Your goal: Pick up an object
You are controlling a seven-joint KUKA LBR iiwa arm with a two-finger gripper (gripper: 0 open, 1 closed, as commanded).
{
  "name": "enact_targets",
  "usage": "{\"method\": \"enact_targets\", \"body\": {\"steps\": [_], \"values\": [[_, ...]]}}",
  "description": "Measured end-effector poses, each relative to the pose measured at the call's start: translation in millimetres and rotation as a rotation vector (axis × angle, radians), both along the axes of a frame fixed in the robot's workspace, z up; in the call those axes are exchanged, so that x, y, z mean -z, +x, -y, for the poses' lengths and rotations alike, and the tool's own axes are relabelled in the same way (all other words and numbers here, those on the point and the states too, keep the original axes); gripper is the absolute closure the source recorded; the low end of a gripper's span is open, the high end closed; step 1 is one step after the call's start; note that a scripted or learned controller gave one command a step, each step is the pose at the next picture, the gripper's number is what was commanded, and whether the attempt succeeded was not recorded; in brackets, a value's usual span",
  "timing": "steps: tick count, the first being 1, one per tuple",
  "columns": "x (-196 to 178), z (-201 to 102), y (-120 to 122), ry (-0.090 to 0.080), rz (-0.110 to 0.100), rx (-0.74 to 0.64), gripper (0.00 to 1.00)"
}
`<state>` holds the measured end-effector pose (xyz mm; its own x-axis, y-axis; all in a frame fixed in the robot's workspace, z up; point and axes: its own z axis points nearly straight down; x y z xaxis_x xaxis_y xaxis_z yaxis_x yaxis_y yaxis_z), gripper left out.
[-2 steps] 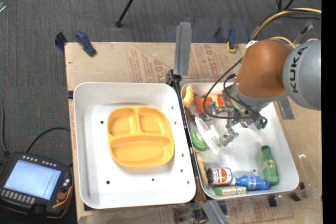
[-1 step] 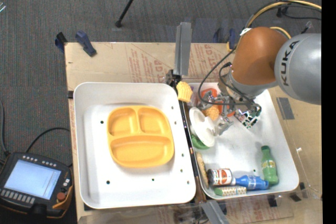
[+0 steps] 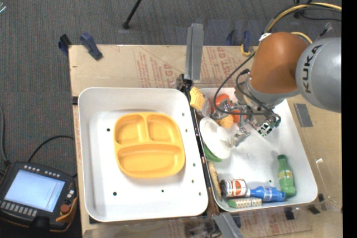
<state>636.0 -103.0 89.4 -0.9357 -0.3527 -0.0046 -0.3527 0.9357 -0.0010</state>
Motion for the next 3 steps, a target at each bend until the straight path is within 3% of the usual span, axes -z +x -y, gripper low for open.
{"method": "enact_targets", "body": {"steps": [1,2,3], "values": [[0.9,8.9,9.8,0.001,0.000,-0.042,0.00],[-0.2,22.5,10.4,0.002,0.002,0.002,0.00],[1.2,58.7,-27.8,0.001,-0.002,-0.084,0.00]]}}
